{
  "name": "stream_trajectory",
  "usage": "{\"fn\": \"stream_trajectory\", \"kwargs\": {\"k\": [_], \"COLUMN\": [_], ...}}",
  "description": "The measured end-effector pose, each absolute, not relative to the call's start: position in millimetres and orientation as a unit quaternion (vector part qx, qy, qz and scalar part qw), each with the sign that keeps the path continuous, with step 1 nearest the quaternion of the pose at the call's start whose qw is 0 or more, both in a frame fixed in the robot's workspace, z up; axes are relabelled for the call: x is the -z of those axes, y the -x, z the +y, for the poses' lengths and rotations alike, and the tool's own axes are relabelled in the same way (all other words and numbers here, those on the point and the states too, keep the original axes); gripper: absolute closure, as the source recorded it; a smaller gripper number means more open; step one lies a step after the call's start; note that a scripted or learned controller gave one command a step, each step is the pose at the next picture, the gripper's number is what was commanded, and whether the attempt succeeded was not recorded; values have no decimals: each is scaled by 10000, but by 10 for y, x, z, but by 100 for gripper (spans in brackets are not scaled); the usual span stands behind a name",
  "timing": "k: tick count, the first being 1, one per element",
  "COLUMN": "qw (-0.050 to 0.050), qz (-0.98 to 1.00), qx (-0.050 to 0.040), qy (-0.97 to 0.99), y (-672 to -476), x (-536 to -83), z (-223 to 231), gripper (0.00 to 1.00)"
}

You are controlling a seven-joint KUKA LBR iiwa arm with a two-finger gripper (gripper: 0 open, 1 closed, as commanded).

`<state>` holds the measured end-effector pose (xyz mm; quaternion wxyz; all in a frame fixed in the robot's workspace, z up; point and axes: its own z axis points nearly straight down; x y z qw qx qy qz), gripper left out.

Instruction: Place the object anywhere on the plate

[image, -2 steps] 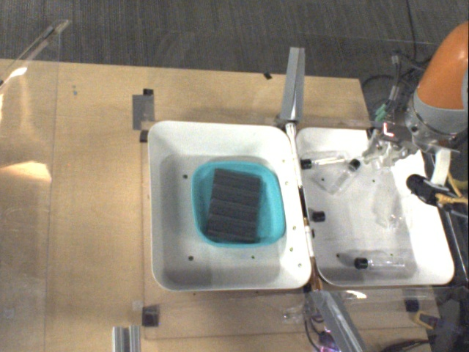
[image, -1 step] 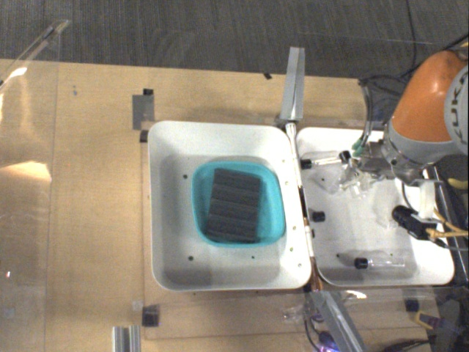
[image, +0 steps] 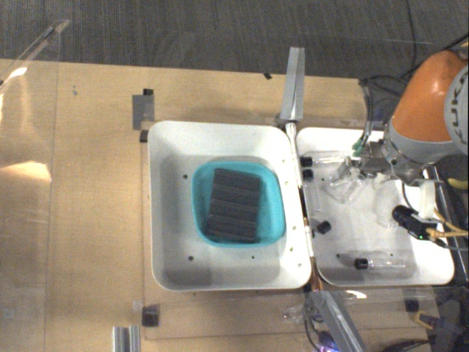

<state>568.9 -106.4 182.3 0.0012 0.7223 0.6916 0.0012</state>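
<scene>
A dark grey ribbed block [image: 234,204] lies flat on the cyan plate [image: 274,211] in the middle of the left bin [image: 170,196]. My gripper [image: 344,176] hangs over the upper left part of the right bin [image: 381,229], well apart from the block and the plate. It looks translucent against the white floor of the bin, and I see nothing held in it. The grey arm with its orange band [image: 429,105] reaches in from the right.
The right bin holds a clear tube with a dark cap [image: 375,261] near its front wall and small black pieces [image: 321,226] along its left side. A black cable with a green light [image: 409,222] runs by the right rim. A metal post [image: 293,86] stands behind the bins.
</scene>
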Motion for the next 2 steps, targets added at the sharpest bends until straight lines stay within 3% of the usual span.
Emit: {"fn": "stream_trajectory", "kwargs": {"k": [1, 2], "qw": [20, 45], "qz": [7035, 7183], "qx": [-16, -23], "qy": [-7107, -6957], "y": [-5278, -5537], "x": [-1127, -1965], "z": [-1502, -2042], "gripper": [0, 0]}}
